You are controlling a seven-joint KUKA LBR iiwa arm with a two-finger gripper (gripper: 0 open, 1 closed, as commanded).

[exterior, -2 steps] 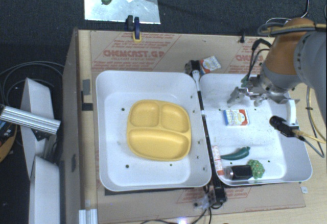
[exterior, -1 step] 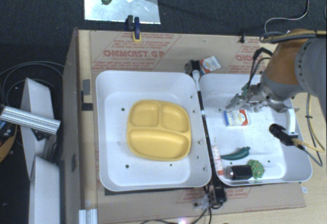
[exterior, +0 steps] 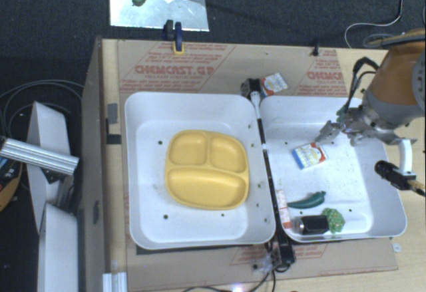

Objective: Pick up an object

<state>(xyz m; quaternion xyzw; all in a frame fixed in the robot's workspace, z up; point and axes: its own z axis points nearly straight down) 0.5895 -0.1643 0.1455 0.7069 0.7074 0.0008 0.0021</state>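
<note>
The gripper (exterior: 331, 131) hangs over the right bin (exterior: 373, 181) at its two o'clock edge; whether it is apart or together I cannot tell. The small carton (exterior: 309, 155) lies mid-bin at its seven o'clock, apart; green pepper (exterior: 307, 200), dark can (exterior: 313, 223) and green lump (exterior: 335, 219) crowd the six o'clock rim, open floor between.

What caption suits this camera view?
Gripper hovers over the right bin near a small carton; yellow tray fills the left.

The grey arm (exterior: 399, 78), orange-banded above the wrist, reaches in from the right, end effector (exterior: 331, 131) pointing left.
</note>
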